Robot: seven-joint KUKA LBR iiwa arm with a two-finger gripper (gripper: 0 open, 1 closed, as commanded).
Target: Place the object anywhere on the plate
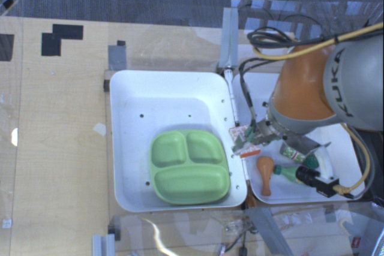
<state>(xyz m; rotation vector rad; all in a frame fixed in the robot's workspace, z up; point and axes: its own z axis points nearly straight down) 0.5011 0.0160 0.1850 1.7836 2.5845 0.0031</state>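
Low over the seam between the two bins sits the hand, at the left edge of the right bin, just beside the wall it shares with the left bin. It is mostly hidden under the grey wrist and the orange band of the arm, so whether it is spread or closed, and whether it has hold of anything, cannot be told from this view; a small red and white patch shows right at its tip, possibly part of an item or of the hand itself.

In the right bin, just below the hand, lies an orange drumstick-shaped toy, its round end up and its narrow end toward the front wall. Beside it to the right lies a green bottle on its side, and another green-labelled item rests a little above that, partly under the arm.

A green plate with three compartments lies flat in the left bin, toward its front right corner, near the shared wall. Both bins stand on a pale wooden worktop.
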